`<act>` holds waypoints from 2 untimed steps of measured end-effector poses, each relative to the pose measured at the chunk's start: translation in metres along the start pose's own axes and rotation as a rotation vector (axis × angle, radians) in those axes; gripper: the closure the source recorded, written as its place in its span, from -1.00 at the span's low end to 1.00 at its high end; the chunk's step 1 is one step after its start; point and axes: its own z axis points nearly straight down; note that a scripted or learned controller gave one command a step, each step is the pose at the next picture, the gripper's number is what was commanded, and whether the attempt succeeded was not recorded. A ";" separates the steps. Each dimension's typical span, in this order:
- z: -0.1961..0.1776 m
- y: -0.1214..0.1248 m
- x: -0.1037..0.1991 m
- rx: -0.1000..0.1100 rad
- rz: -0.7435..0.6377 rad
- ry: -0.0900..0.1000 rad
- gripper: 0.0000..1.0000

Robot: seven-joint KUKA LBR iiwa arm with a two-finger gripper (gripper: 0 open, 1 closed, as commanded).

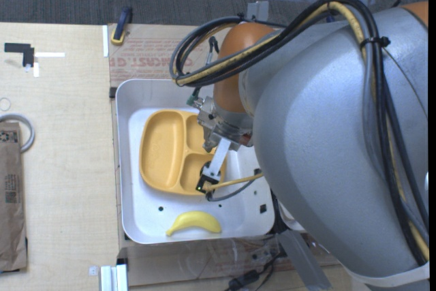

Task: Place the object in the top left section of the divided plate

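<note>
A yellow divided plate (pixel 163 150) lies in the white bin (pixel 129 167), its large section to the left and two smaller sections to the right. A yellow banana (pixel 194 223) lies on the bin floor below the plate, near the front wall. The gripper (pixel 216 140) hangs over the plate's right side, above the smaller sections, with the grey arm and orange band covering it from the right. The wrist hides its fingertips. Nothing shows held beneath it.
The bulky arm covers the right half of the view and the bin's right part. A wooden bench top lies to the left with a brown paper bag (pixel 10 194). A small blue and yellow tool (pixel 122 24) rests behind the bin.
</note>
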 end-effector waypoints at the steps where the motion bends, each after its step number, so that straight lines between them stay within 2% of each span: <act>1: 0.000 0.000 0.000 0.000 0.000 -0.001 -1.00; 2: -0.272 0.041 0.038 -0.002 -0.058 0.001 -1.00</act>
